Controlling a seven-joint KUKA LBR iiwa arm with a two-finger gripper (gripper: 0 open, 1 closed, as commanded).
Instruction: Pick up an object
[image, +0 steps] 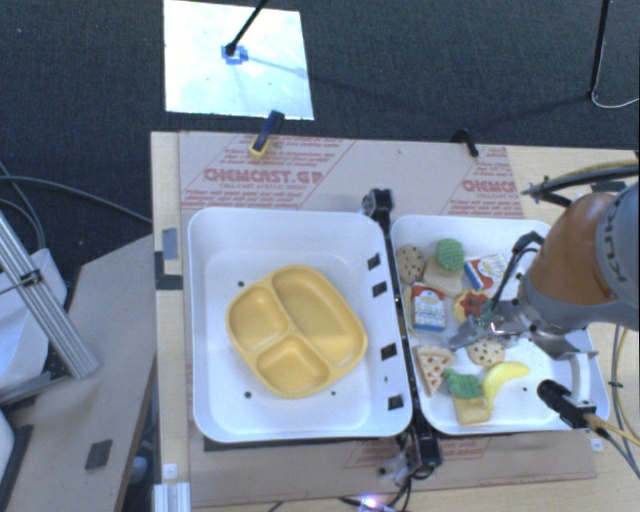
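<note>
end effector (478, 326) sits low in the right bin (575, 415), just above the cookie (486, 352) at its 6 o'clock, can't tell its grip state

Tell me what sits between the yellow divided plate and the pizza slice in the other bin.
In the camera view, bare white floor of the left bin, then the two bins' adjoining rims with black clips, lie between the yellow plate and the pizza slice.

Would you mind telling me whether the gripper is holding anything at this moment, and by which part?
It cannot be told: the two-finger gripper is low among the toy food items in the right white bin, near a round brown cookie.
</note>
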